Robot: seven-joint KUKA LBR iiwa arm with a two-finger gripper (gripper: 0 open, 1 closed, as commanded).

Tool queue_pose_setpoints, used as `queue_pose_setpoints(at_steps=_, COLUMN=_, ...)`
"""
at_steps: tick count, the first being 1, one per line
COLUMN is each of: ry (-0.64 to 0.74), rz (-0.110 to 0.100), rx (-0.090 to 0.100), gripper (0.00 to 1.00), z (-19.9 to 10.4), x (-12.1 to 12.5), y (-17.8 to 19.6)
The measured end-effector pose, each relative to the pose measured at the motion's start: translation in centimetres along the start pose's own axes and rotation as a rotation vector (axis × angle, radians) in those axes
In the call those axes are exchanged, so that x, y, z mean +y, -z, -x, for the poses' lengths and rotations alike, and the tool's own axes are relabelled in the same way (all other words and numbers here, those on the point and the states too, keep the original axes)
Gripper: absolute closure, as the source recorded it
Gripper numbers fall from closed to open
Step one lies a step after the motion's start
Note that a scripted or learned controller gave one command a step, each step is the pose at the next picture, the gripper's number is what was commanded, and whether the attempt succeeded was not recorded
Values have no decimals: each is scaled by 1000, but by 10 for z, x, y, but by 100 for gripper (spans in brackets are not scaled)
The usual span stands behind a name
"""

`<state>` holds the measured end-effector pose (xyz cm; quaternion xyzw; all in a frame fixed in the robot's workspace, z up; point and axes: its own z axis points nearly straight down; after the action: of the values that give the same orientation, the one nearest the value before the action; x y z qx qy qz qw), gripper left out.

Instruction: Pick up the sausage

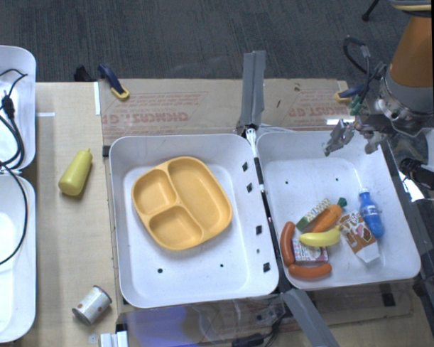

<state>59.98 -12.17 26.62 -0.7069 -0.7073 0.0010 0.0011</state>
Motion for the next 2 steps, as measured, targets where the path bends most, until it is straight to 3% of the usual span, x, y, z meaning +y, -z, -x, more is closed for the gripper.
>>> queue_pose_setpoints(at_steps=1, ry=-104, rz=2, rx=-2, gripper=0, z=76, x=-37, y=33)
queue_pose_setpoints(at_steps=2, ry=-142, rz=1, rx=-2, gripper=0, z=79, x=-34, y=75)
